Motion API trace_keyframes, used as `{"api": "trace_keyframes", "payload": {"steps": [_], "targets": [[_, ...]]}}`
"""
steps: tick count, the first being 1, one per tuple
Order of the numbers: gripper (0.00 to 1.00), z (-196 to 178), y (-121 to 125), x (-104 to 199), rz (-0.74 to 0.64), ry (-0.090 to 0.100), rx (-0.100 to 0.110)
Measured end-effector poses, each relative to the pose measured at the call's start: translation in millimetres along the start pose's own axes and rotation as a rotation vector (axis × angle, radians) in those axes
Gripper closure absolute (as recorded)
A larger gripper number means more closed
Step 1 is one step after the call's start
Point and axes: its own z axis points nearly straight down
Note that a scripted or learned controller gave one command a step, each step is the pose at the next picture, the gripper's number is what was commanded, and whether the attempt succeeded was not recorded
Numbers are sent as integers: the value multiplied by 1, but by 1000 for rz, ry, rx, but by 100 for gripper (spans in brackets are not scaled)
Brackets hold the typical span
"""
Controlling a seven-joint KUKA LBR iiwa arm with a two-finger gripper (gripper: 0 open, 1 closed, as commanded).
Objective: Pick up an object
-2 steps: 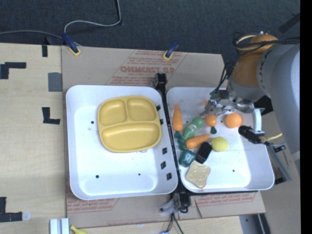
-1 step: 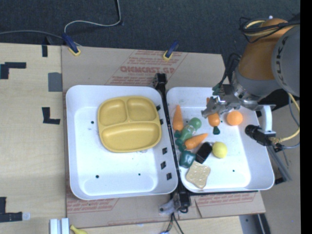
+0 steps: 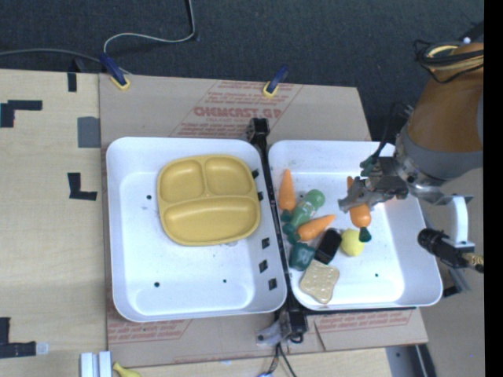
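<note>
Hovering over the right bin [image 3: 409, 285], my end effector [image 3: 363, 197] sits at the end of the grey arm [image 3: 440, 132] that comes in from the right. From this angle I cannot tell whether it is open or closed, and nothing is plainly held in it. A small orange piece [image 3: 361, 216] lies just beneath the tip, touching or nearly touching it; I cannot say which.

The candidates are all in the right bin, crowded toward its left half. A carrot [image 3: 286, 189] lies near the divider, a green bottle-shaped toy [image 3: 308, 203] is just beside it, and a second orange carrot-like piece [image 3: 315, 227] lies below that. A black block [image 3: 328, 246] touches a yellow lemon-shaped toy [image 3: 353, 243]. A teal piece [image 3: 301, 254] and a slice of toast [image 3: 319, 282] sit at the near side. The left bin [image 3: 134, 289] carries a yellow divided plate [image 3: 209, 197].

My read is that I am at the approach or the grasp itself, with the small orange piece as the likely target. No lift is evident.

Next I would want the grip confirmed on that 1 piece, then a straight rise clear of the lemon toy, which lies close by. If the grip is off, the piece could slide toward the cluster, so I would re-centre over it before trying again.
</note>
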Motion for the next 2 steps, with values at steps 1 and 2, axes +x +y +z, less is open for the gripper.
{"api": "trace_keyframes", "payload": {"steps": [1, 2], "targets": [[100, 3, -26, 27, -1, 0, 1], [100, 20, -26, 94, -2, 0, 1]]}}
